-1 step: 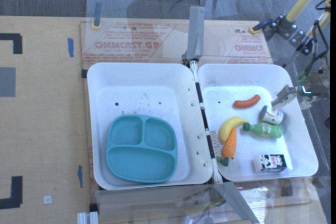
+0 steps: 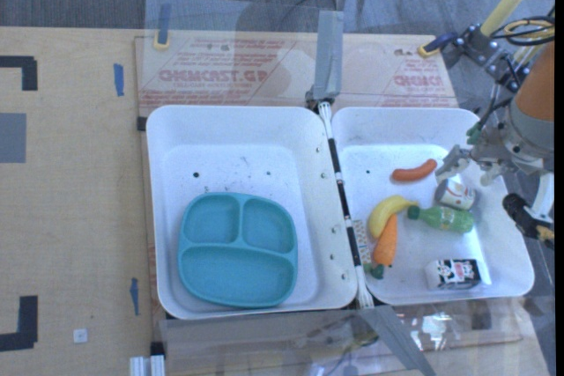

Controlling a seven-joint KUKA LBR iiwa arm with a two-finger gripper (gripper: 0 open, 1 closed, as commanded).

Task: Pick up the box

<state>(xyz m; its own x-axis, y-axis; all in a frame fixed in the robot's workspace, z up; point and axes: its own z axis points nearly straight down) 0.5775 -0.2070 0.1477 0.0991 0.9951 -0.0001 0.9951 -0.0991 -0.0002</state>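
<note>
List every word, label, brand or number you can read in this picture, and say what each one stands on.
"CHEMCAST GP": red print on the clear plastic sheet behind the left white bin; last letters uncertain.
Red print on the clear plastic sheet behind the right white bin: too blurred to read.
Small black-and-white carton box: markings too small to read.
Green plastic bottle: no legible label.

The arm [image 2: 538, 101] is cut off by the right edge above its wrist.
</note>
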